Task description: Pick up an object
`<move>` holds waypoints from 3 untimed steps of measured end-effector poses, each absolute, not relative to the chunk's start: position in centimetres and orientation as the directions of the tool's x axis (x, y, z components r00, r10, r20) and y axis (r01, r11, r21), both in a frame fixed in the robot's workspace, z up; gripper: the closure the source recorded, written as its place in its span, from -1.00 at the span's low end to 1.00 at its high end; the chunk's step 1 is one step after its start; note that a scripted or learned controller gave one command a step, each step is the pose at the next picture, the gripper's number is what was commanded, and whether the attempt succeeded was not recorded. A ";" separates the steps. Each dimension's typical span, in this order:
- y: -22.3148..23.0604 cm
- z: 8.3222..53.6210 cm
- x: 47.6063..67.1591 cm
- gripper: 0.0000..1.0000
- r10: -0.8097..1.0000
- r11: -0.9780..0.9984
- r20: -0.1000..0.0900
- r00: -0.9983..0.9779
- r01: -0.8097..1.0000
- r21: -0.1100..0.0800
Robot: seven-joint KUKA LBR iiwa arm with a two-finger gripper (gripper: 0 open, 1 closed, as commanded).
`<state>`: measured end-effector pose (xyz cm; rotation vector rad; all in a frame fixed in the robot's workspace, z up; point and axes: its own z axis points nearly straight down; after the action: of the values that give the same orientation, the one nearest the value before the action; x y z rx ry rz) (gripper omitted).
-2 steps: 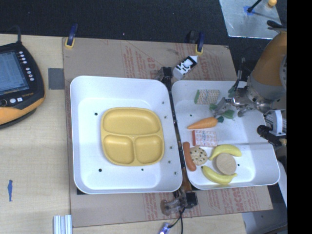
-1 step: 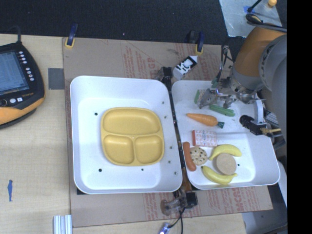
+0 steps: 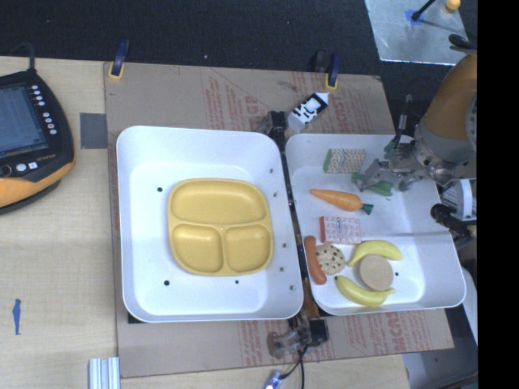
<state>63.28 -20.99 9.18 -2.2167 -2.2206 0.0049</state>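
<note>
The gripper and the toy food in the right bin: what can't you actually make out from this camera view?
- Gripper: small and blurred from above; whether its fingers are open or shut cannot be told.
- Green thing under the gripper: partly hidden by it, unidentifiable.
- Two small packets: print too small to read.
- Lower banana: partly covered by a round disc.
- Arm: cut off at the right.

A: What's placed in the left bin [image 3: 138,217]?
B: A divided tray [image 3: 220,225], set mid-bin.
A: And the right bin [image 3: 434,241]?
B: Carrot [image 3: 336,200] w/ a packet [image 3: 345,161] behind it; hot dog [image 3: 314,259], cookie [image 3: 330,258], two bananas [image 3: 369,271] grouped nearer the front.
</note>
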 end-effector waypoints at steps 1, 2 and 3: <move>-19.2 9.2 65.7 -1.00 1.000 0.003 0.001 -0.003 1.000 -0.001; -19.3 10.3 65.7 1.00 1.000 0.006 0.000 -0.006 1.000 -0.002; -19.2 10.3 65.7 -1.00 1.000 0.007 0.000 -0.007 1.000 -0.002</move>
<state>65.66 -19.25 10.29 -2.2127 -2.2283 0.0031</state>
